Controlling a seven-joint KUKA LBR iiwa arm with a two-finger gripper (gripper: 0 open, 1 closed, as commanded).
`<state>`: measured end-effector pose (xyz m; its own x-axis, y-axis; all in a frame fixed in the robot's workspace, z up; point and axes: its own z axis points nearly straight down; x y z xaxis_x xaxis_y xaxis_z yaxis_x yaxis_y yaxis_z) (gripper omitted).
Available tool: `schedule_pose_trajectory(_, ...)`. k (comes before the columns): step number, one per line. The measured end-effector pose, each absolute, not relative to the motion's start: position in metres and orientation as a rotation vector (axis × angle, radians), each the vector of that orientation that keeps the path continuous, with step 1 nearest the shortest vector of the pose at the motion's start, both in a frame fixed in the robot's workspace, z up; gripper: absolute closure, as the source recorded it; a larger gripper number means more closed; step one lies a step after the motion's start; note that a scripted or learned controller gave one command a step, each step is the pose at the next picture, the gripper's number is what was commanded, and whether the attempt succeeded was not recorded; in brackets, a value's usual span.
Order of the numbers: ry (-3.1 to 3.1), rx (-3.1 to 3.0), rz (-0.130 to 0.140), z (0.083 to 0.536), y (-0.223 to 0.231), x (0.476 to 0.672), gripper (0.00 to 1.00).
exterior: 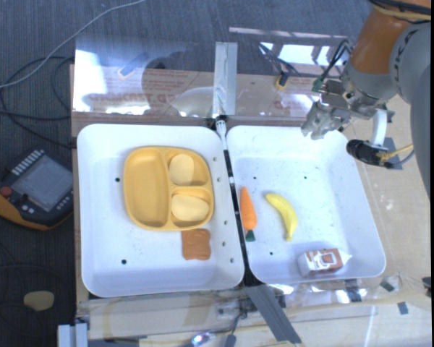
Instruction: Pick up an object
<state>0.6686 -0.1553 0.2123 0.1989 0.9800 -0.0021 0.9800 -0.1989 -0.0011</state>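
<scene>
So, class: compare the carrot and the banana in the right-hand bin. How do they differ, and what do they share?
The carrot is orange and straight; the banana is yellow and curved. The carrot lies against the bin's left wall; the banana lies nearer the middle. The carrot has a dark green end; the banana does not. Both lie flat in the right bin, apart from each other.

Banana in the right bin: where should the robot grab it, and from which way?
Probably the banana is best gripped across its thick middle, coming straight down from above. It lies flat on the right bin floor, curving from upper left to lower right, with bare space on both long sides. The carrot sits apart to its left.
</scene>
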Motion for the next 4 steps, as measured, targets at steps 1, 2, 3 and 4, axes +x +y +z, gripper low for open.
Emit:
schedule_pose_trajectory(1,2.487,1.918,0.000,0.232,-0.166,0.669,0.00)
schedule_pose_trajectory(2,2.148,2.296,-0.001,0.129,-0.133,0.668,0.00)
schedule_pose_trajectory(3,2.151,2.295,-0.001,0.138,-0.132,0.668,1.00)
schedule_pose_trajectory(4,2.152,2.295,-0.002,0.138,-0.132,0.668,0.00)
